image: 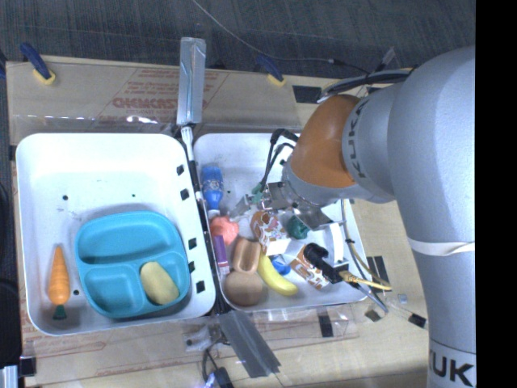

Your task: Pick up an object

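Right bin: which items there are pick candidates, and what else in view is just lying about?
In play, in the right bin under the gripper:
banana
blue bottle
pink toy
brown bun

Lying about, in the left bin:
blue tray
yellow potato-like piece on the tray
carrot

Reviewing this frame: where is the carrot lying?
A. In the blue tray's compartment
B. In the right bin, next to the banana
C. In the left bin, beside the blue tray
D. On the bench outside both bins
C: the carrot lies on the left bin's floor, along the blue tray's left side, outside its compartments.
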